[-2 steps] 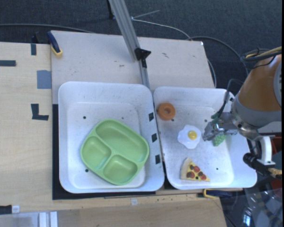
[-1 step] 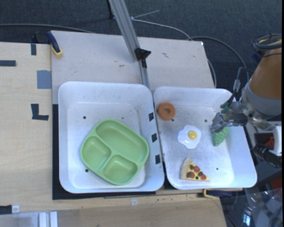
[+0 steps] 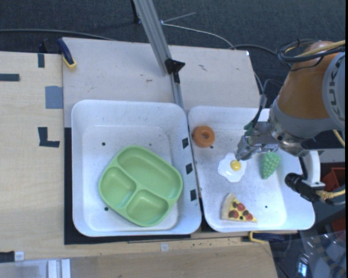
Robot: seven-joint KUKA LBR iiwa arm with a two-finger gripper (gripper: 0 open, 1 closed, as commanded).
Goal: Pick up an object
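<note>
Part of the green grapes (image 3: 270, 165) hides behind the tool (image 3: 244, 153).

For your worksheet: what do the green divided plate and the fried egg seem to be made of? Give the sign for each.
Green divided plate: likely moulded plastic, matte; uniform colour, rounded compartment ridges.
Fried egg: probably toy plastic or rubber; flat white blob, even yellow yolk, too tidy for food.

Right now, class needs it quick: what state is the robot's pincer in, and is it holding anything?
Pincer: cannot be told whether open or closed; it sits just above the fried egg in the right bin, with nothing seen held.
</note>
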